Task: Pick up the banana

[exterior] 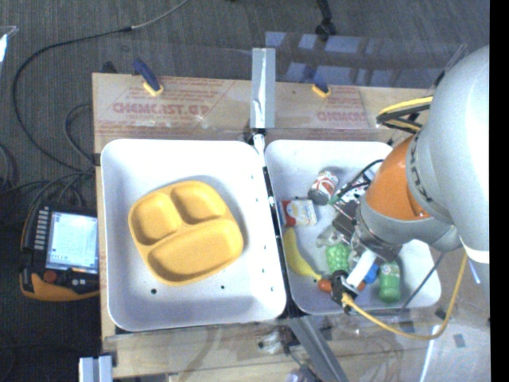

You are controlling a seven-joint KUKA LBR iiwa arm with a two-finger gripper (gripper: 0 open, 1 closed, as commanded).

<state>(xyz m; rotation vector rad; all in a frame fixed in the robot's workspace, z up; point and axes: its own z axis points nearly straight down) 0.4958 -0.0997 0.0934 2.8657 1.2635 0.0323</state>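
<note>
1. The banana (297,255) lies in the right bin (367,153), along its left wall and close to the rim it shares with the left bin (112,229). It rests flat on the bin floor, so it has not been lifted.
2. The arm (413,189) reaches over the right bin, and the gripper (347,233) hangs low among the clutter in the middle of that bin. This puts it to the right of the banana, near it but not over it.
3. The wrist hides the grasping end, so I cannot tell whether it is spread wide or drawn narrow. Nothing can be seen held in it.
4. Other things crowd the banana: a small white and red packet (300,212) just past its far end, a red and white can (324,185) beyond that, a green thing (337,256) between banana and gripper, and a small orange thing (325,285) by its near end.
5. The left bin holds a yellow divided tray (187,231), which has no part in this job.
6. In my judgement the task is at an early stage. What is left is to move across to the banana, come down over it, close on it and raise it clear of the bin.
</note>
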